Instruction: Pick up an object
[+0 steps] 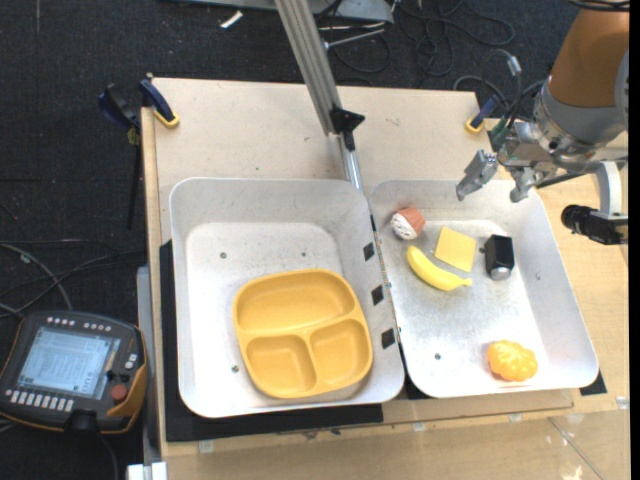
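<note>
Over the back edge of the right bin [560, 268], just hanging there: gripper [497, 178], fingers spread apart, nothing between them. Below and a bit toward the camera from the jaws, pretty near: small black block [498, 256], probably the easiest grab since it sits almost straight under the open fingers, long side running roughly front to back. Right beside it on the left, a yellow square block [457, 248], touching or overlapping the banana [436, 271], whose long axis runs diagonally from upper left to lower right. Further left, near the bin's inner wall, a red and white ball [406, 224]. Way down in the front corner, well apart from everything else, a lumpy orange thing [512, 360]. So, counting the right bin: one black block, one yellow block, one banana, one ball, one orange lump, five items total. Over in the left bin [200, 218]: one yellow divided tray [302, 332] with three compartments, nowhere near the jaws. Only one arm [590, 58] here, reaching in from the right, so no contest on which is nearer. Nothing picked up yet.
</note>
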`<state>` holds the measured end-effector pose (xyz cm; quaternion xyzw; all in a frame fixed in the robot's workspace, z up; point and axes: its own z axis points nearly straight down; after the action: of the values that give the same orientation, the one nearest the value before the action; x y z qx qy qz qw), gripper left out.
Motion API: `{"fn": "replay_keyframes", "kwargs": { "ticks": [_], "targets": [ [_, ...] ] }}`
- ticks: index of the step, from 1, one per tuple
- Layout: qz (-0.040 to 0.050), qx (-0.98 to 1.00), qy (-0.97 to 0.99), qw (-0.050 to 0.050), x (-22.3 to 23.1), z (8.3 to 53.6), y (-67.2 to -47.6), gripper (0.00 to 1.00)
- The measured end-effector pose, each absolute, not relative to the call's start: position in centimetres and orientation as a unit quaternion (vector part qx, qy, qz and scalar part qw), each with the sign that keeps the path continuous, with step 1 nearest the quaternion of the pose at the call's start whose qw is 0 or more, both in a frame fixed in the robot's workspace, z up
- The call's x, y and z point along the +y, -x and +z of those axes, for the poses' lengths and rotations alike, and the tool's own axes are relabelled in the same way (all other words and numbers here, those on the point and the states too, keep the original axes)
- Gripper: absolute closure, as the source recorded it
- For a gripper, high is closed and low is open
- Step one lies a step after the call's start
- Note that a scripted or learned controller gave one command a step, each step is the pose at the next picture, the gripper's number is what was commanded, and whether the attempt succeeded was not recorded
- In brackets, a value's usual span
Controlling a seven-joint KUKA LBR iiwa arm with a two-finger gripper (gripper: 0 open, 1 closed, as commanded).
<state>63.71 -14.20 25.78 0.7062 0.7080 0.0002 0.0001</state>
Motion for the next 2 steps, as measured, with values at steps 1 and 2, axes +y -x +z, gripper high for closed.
{"fn": "replay_keyframes", "kwargs": {
  "ticks": [1, 2],
  "targets": [
    [-0.0002, 0.708, -0.706, 0.000, -14.2, 25.8, -63.7, 0.00],
    [-0.0022, 0.707, -0.707, -0.003, -14.0, 19.6, -63.0, 0.00]
  ]
}}
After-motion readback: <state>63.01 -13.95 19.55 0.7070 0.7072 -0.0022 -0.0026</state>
